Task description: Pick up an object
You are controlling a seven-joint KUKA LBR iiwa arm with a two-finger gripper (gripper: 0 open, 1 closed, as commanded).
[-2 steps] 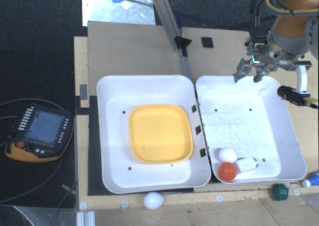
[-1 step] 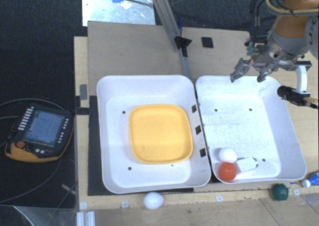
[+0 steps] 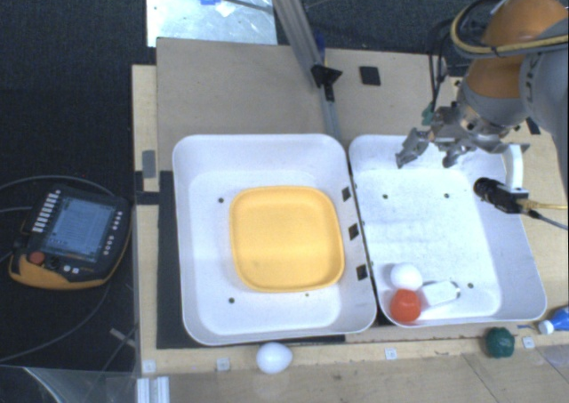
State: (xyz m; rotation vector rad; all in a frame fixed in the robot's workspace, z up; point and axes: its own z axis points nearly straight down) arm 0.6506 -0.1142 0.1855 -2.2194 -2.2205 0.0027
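My gripper [image 3: 431,150] hangs over the far rim of the right bin [image 3: 516,259], fingers spread and nothing between them. So I judge the pick has not begun: this is the approach, with the targets well apart from the hand.

Nearest the camera, outside the bins, a white egg [image 3: 274,358] lies on the bench edge and a green ball [image 3: 499,342] sits past the right bin's near corner. I leave both alone.

Inside the right bin, everything is crowded into the near left corner. A red ball [image 3: 406,305] touches the wall, a white ball [image 3: 405,277] sits just behind it, and a white stick [image 3: 440,294] lies beside both. The stick's long axis runs roughly left to right across the bin, one end toward the balls, the other toward the bin's middle. White on white blurs its outline, so it may be tilted slightly.

In the left bin [image 3: 200,214] a yellow plate [image 3: 287,238] lies flat in the middle.

Next I need to bring the hand toward the near left corner and descend. For the stick I would turn the fingers across its long axis; the wall and neighbours leave little room.
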